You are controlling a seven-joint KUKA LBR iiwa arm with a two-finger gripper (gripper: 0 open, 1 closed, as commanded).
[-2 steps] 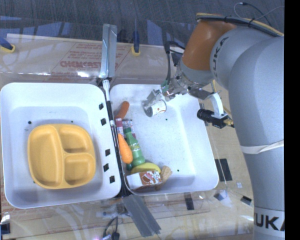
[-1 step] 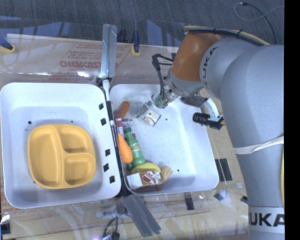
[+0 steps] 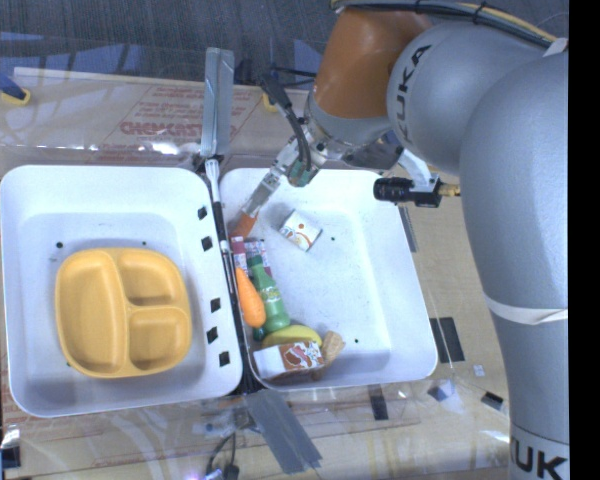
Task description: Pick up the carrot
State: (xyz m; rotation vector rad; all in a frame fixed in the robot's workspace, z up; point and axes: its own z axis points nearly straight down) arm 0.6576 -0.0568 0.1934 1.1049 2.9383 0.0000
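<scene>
Two white bins are sitting side by side on a wooden bench covered with clear plastic sheeting. Going from the left, the left bin (image 3: 20, 268) is holding a yellow divided tray (image 3: 123, 311) and nothing else that I can make out. Across the middle wall, the right bin (image 3: 380, 278) is holding a cluster against its left side: the carrot (image 3: 249, 299) is lying along that wall, touching a green bottle (image 3: 270, 298) just beside it, with a banana (image 3: 292, 336) and a snack packet (image 3: 298, 356) crowding its lower end. A small white box (image 3: 300, 232) is lying apart, nearer the middle. The gripper (image 3: 250, 216) is reaching down at a slant above the carrot's upper end; whether it is open or closed I cannot tell. Judging from the crowding, a grab is risking catching the bottle or jamming against the bin wall.
</scene>
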